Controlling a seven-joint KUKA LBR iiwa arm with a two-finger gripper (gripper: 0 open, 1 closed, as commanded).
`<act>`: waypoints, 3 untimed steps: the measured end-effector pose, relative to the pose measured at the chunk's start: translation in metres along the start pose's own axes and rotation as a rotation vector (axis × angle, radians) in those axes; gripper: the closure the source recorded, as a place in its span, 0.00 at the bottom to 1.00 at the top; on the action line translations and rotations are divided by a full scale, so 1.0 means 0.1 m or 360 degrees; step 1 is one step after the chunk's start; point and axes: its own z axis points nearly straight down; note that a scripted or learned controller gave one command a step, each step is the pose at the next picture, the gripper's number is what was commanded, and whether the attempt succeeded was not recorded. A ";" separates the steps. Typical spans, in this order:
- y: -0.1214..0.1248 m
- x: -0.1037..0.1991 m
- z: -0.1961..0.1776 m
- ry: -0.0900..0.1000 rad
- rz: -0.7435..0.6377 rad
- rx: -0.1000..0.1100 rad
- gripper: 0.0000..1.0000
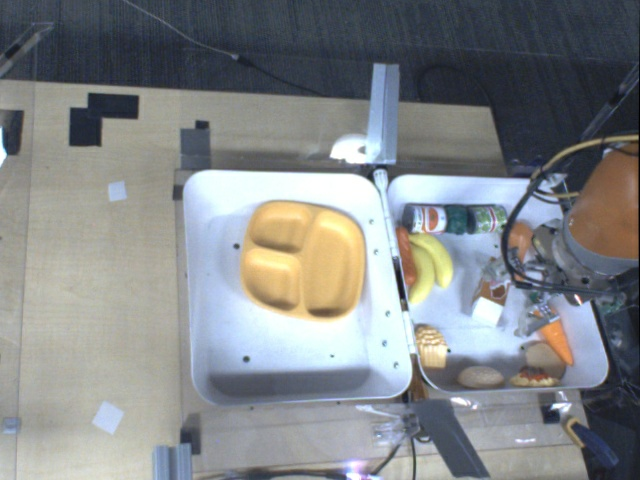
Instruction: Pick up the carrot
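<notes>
So on the bench (90, 298) the left bin (215, 348) has a yellow divided plate (303, 259) sitting a bit above its middle, three compartments, nothing in them. The right bin (470, 343) is the crowded one. Along its left wall there's a reddish sausage-looking thing (404, 253) with a banana (430, 265) just beside it, and a can (455, 218) lying on its side near the top edge. Down at the bottom: a waffle-ish piece (431, 345), a tan potato-like lump (481, 375), and some small pastry thing (536, 376). The carrot (557, 339) is at the lower right of that bin, a short orange wedge, wider at the bottom and tapering up toward the arm, lying just beside the pastry. The gripper (530, 298) hangs right above the carrot's tip, tangled in cables under the orange band. Can't tell how the jaws are set, too cluttered.
</notes>
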 end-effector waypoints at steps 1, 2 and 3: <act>-0.19 0.02 0.06 -0.0017 0.0022 0.0004 0.00; -0.19 0.02 0.07 -0.0016 0.0056 0.0004 0.00; -0.18 0.06 0.07 -0.0018 0.0282 0.0003 0.00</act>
